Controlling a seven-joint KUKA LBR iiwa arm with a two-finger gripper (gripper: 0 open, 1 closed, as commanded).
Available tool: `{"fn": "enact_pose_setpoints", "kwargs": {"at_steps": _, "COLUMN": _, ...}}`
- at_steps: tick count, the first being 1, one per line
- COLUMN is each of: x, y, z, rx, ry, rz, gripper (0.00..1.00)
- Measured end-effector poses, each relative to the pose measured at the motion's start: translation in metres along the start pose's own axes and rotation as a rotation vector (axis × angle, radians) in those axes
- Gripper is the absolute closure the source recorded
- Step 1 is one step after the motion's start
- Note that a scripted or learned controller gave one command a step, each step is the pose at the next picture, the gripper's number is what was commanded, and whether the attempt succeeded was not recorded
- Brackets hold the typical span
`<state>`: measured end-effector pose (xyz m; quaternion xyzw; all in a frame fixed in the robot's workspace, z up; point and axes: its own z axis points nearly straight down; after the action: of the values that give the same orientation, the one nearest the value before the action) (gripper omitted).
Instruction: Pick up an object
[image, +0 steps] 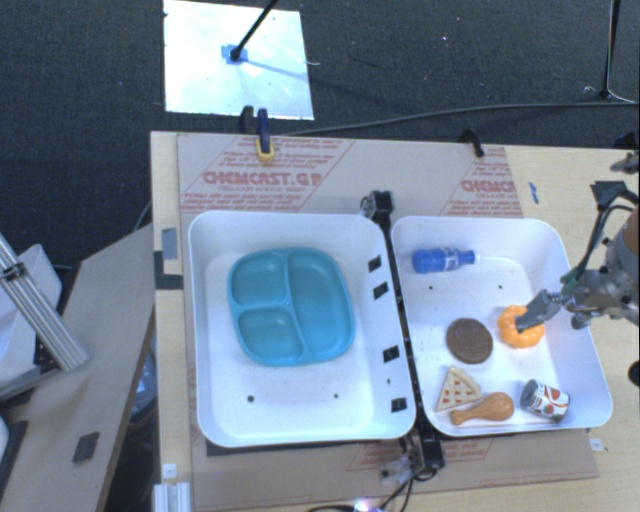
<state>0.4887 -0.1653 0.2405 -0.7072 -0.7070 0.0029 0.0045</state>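
The items nearest the camera were at the front of the right bin (500, 232): a small red-and-white can (545, 399) lying on its side, a tan drumstick-shaped toy (484, 408) and a pizza-slice toy (457, 386). The can lay just in front of the claw (532, 318); the drumstick and the slice lay in front of it and further from the arm. A brown round disc (469, 340) sat close beside the claw, on the side away from the arm and slightly forward. An orange and yellow object (521, 328) lay directly under the claw's tip, with the dark fingertip overlapping its upper edge. Whether the fingers were released or clenched could not be determined, and no object could be confirmed between them. A blue bottle (442, 260) with a white cap lay on its side well behind the claw, towards the rear wall of the same bin.

The arm (606, 288) entered over the bin's outer rim, its wrist hardware sitting above that rim.

The left bin (290, 222) adjoined the right one on the far side from the arm. It held a turquoise divided plate (291, 306), well apart from the claw. Black clips ran along the seam between the bins.

Both bins rested on a printed board (330, 170) on the worktop (560, 170). A blue-handled clamp (263, 134) gripped the board's rear edge, far behind the claw
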Motion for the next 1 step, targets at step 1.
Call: {"fn": "enact_pose_setpoints", "kwargs": {"at_steps": 1, "x": 0.0004, "y": 0.0025, "z": -0.006, "rx": -0.013, "ry": -0.003, "rz": -0.004, "gripper": 0.0}}
